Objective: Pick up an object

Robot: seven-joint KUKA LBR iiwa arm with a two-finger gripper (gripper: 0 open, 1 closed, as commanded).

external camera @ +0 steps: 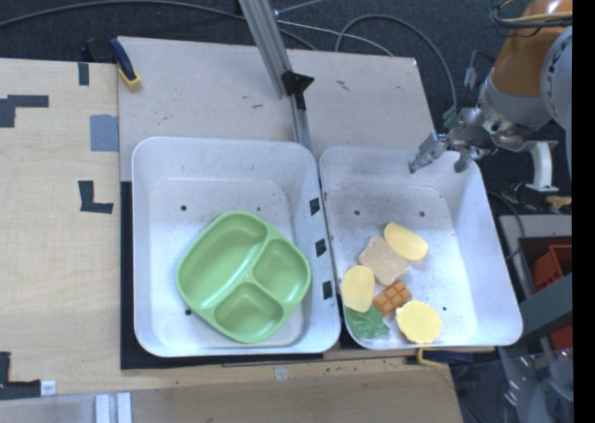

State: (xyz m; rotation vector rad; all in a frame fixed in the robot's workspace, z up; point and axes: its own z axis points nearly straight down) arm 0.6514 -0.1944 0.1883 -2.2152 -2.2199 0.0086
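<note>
Arm reaches in from right; gripper open, holding nothing.

Glossy green plastic tray, smooth white plastic bins, matt wooden bench, metal pole

Toy food lies clustered in the right bin's near half: a yellow oval piece; a tan bread slice touching it; a yellow lump; an orange waffle; a green leaf; a yellow round disc.
</note>
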